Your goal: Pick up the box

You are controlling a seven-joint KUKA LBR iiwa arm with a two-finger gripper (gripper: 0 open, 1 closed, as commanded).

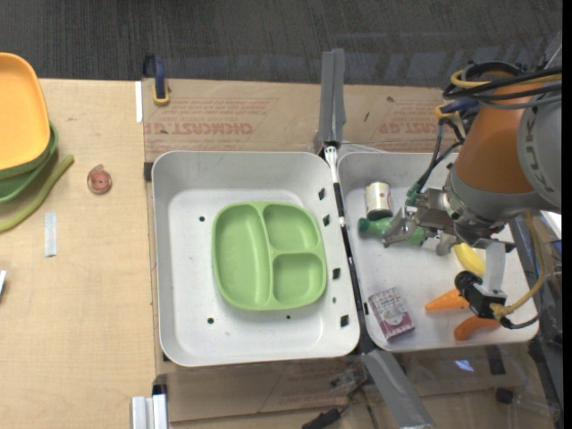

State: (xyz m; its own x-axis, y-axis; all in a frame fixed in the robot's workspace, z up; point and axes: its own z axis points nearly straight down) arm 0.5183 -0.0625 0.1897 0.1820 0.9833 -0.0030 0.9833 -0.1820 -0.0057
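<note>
A cardboard-covered bench (223, 119) bears two shallow white bins side by side; the left bin (179, 329) holds a green divided plate (268, 256). In the right bin (429, 340), the small box (391, 315) lies flat near the front edge, beside the plate's bin. The gripper (399, 231) hovers above the box, well apart from it, beside a green-and-white bottle (376, 206); whether it is open cannot be told.

- Two white bins stood side by side: the left bin (170, 266) and the right bin (357, 164).
- One green divided tray (268, 256).
- One small box (391, 314).
- One cylindrical can (378, 197).
- One yellow banana-like piece (468, 257).
- Two orange carrot-like pieces, one (443, 302) above the other (472, 328).
</note>
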